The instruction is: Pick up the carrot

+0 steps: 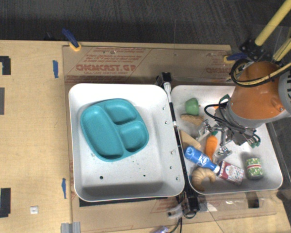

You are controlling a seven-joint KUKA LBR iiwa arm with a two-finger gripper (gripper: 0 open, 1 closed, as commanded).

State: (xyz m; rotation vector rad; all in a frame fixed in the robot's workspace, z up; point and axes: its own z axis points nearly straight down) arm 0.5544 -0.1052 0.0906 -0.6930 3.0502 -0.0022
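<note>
While we hover low in the right bin (pixel 274 171), lower right of the frame, our gripper (pixel 215 139) stands spread astride the carrot (pixel 211 146), fingers either side, unclosed, placed to pinch it; blue tube (pixel 202 159) adjacent.

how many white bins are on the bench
2. The left bin holds a teal divided plate. The right bin holds the carrot among other small items, under the gripper.
</note>
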